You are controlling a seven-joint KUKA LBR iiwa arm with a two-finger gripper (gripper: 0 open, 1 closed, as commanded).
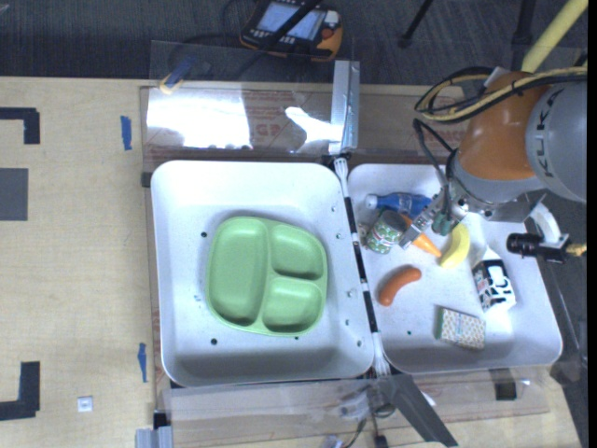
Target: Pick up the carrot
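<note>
The carrot (426, 245) lies in the right bin (532, 343), toward its far half, a short orange piece just beside the gripper (437, 220). The gripper's tip sits directly over or against the carrot's far end, and whether it touches cannot be told from this angle. Whether the fingers are apart or together also cannot be told, since they are small and blurred against the clutter.

Just right of the carrot lies a yellow banana (455, 246), tilted, its upper end near the gripper. Just left of the carrot stands a small green-labelled can (383, 232), and on the far side of that lies a blue packet (399, 202). Nearer the viewer, an orange-red sausage-shaped piece (397, 284) lies on the bin floor apart from the carrot. A patterned small box (460, 327) rests near the bin's near edge, and a black-and-white carton (493, 285) lies to the right.

The arm (522, 138) reaches in from the right, its orange band above the wrist hanging over the far right corner of the bin, with the wrist angled down and to the left toward the carrot.

The left bin (177, 194) holds a green divided tray (267, 273). Both bins sit on the desk (75, 250).
</note>
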